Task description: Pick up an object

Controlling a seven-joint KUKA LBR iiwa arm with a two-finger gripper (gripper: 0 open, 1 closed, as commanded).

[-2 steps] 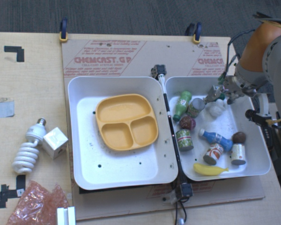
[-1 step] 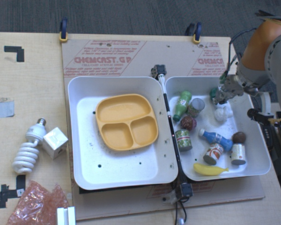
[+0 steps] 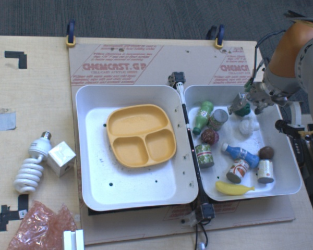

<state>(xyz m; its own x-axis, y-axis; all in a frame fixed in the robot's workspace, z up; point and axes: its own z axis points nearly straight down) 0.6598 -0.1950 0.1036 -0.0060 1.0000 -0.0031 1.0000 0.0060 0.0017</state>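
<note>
The main risk lay in the crowding of the right bin [image 3: 289, 163]. The claw [image 3: 243, 104] hung over its upper part, close above a small dark green object [image 3: 242, 110] and just beside a whitish crumpled lump [image 3: 246, 125] and a grey can [image 3: 217, 119]. A descent here could strike 2 things at once, wedge between them, or nudge one aside and close on nothing. The lump looked soft and might slip or deform; the can was round and could roll away.

The arm [image 3: 295, 51] reached in from the right, its orange band high over the bin's far corner, the wrist angled down and leftward toward the bin. Whether the claw was spread or pressed together could not be told from this slant, nor whether anything sat in it.

Candidate objects all lay in the right bin: a green bottle [image 3: 202, 116], a dark red ball [image 3: 209, 137], a green-labelled can [image 3: 204, 155], a blue bottle [image 3: 240, 153], a red-and-white bottle [image 3: 237, 171], a banana [image 3: 235, 188] and a brown-capped jar [image 3: 265, 166]. The left bin [image 3: 91, 191] held a yellow divided tray [image 3: 141, 135]. On the table [image 3: 31, 108] lay a spiral bulb [image 3: 31, 165].
</note>
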